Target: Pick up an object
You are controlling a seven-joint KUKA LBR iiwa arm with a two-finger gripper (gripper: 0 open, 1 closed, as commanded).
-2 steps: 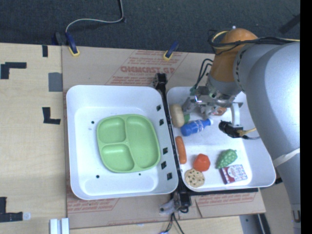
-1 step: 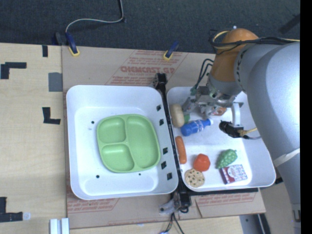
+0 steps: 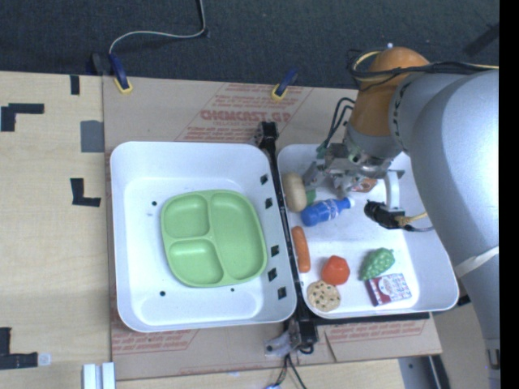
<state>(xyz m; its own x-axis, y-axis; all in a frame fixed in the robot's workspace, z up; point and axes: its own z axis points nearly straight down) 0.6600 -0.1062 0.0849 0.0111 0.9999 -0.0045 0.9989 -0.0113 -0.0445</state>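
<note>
My gripper (image 3: 328,178) hangs low over the back of the right bin (image 3: 430,254), under the grey arm with its orange band. Just below it lies a blue bottle (image 3: 325,211) on its side, with a beige potato-like piece (image 3: 293,191) to the left by the bin wall. A small red and white thing (image 3: 363,185) shows partly beside the gripper on its right. Nothing can be seen held in the gripper.
Nearer the front of the right bin lie an orange carrot (image 3: 301,248), a red tomato (image 3: 335,270), a cookie (image 3: 323,296), a green leafy piece (image 3: 377,262) and a red box (image 3: 390,288). The left bin (image 3: 134,217) holds a green divided plate (image 3: 213,237).
</note>
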